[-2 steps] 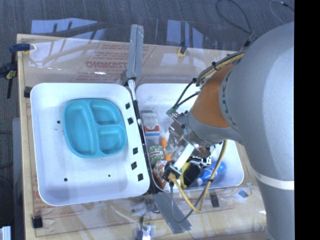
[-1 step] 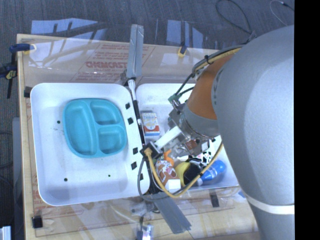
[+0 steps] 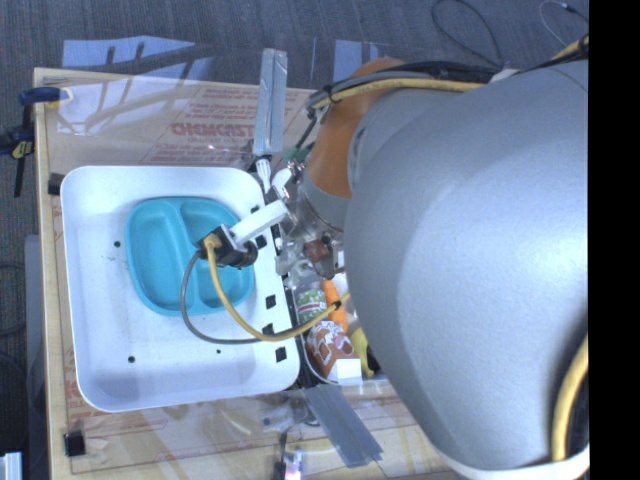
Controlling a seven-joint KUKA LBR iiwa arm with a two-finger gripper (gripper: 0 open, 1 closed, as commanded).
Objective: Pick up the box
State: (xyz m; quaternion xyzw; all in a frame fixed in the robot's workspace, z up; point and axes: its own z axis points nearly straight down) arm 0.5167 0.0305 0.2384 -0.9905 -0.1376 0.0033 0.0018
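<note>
Box (image 3: 330, 346) brown-orange, printed, mostly hidden under arm (image 3: 470, 258), lower centre of frame. Gripper hidden; jaw state cannot tell. Blue tray (image 3: 165, 258) in left bin (image 3: 100, 368).

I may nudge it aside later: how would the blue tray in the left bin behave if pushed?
The blue tray looks like stiff moulded plastic, so it probably slides whole. Lying flat and shallow, it seems unlikely to tip. On the smooth white bin, it may skid easily.
</note>
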